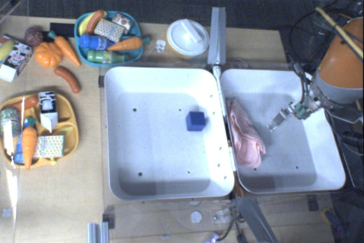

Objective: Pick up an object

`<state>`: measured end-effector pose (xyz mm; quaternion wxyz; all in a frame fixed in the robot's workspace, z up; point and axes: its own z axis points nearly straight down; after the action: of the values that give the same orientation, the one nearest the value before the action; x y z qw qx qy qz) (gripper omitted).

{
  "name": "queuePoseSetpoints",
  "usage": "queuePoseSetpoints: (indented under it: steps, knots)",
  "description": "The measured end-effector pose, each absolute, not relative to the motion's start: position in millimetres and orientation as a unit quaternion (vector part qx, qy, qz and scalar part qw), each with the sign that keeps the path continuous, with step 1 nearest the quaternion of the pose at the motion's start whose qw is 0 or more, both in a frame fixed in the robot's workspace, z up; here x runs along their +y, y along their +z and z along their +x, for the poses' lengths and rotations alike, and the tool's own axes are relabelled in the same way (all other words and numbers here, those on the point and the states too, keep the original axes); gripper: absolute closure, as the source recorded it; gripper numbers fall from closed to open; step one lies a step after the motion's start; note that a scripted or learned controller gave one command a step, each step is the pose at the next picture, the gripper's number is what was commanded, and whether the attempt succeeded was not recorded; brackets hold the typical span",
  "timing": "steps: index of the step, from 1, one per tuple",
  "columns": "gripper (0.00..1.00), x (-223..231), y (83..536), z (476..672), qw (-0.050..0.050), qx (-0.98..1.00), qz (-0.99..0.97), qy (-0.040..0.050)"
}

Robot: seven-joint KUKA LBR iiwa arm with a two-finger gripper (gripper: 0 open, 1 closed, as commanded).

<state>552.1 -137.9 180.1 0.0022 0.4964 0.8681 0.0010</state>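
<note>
In the camera view, the gripper (277, 120) hung over the right bin (296, 176), its fingers slightly apart and holding nothing. The pink cloth (245, 135) lay just to its left against the dividing wall, long axis running front to back; the blue cube (195, 120) sat farther off in the left bin (142, 176).

both shallow white bins, left (122, 122) and right (324, 162), look like smooth moulded plastic with a soft sheen, and a dull grey metal bar (216, 37) sits at the top of their join. the small blue cube (195, 120) reads as matt, maybe foam or plastic, hard to tell. the crumpled pink cloth (245, 135) is soft fabric, creased, no shine at all. the bench top (85, 179) shows pale wood, flat finish. the round white lidded tub (187, 37) is glossy plastic. the blue tray (91, 57) and yellow tray (71, 122) hold shiny plastic toy food and printed card boxes. the arm's orange band (341, 60) gleams smooth; the slim gripper (278, 119) looks metallic grey.
</note>
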Motion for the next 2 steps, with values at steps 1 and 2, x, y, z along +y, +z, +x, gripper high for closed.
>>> queuePoseSetpoints:
  steps: [1, 2]
  knots:
    - [0.00, -80.0, 184.4, 517.2, 0.001, 0.850, 0.527, 0.0009]
    - [0.00, -99.9, 117.9, 497.6, 0.000, 0.845, 0.534, 0.0005]
